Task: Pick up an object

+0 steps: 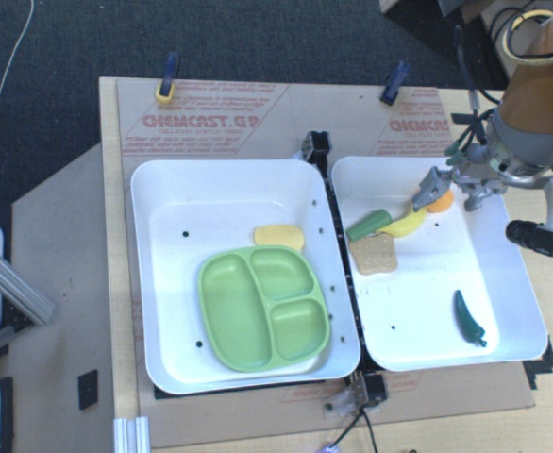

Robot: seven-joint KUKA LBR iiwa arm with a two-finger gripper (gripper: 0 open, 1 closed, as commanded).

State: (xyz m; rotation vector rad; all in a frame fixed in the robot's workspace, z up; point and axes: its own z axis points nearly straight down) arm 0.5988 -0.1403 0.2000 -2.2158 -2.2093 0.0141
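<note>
Hovering at right bin's [503,253] far edge, end effector [434,192] touching an orange piece [439,202]; finger state: cannot tell. Banana [407,223] just beside.

Two white bins [154,253] sit on a tan surface [258,111] printed with red lettering. The left bin holds a pale green divided plate [262,308] and a pale yellow block [278,237]. The right bin contains a green pepper [468,318], a tan slice [375,254], a yellow-and-green piece [390,224] and an orange piece [437,201]. Blue clamps [395,81] grip the far edge.
</note>
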